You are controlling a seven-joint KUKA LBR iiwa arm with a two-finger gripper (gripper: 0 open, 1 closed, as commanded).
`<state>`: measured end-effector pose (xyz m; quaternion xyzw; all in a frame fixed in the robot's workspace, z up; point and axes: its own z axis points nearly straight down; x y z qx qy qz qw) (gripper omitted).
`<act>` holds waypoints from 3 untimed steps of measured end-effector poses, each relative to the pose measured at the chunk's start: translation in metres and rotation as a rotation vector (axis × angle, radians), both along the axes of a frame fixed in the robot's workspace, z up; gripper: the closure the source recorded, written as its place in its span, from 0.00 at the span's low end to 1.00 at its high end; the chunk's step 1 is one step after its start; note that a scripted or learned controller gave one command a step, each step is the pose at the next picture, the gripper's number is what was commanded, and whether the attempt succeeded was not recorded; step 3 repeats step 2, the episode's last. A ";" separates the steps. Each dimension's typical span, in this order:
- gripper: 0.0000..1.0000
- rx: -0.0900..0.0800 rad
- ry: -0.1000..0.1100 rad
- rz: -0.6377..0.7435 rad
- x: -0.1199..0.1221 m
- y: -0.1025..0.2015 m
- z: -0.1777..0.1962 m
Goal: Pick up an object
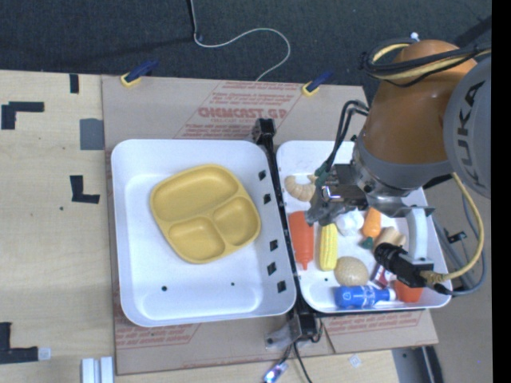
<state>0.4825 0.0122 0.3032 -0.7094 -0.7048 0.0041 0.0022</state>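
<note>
The arm's pincer (329, 206) is hovering low over the right bin (351, 300), above the corn cob (327, 247) and carrot (301, 238); the wrist is hiding its grip, so its state is unclear.

Corn cob (327, 246), carrot (301, 238), potato (351, 271), blue bottle (363, 296), in right bin (319, 298)
</note>
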 end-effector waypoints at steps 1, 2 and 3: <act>1.00 0.004 -0.007 0.015 0.001 0.070 0.014; 1.00 0.004 -0.020 0.007 0.002 0.042 0.126; 1.00 0.004 -0.020 0.007 0.002 0.042 0.126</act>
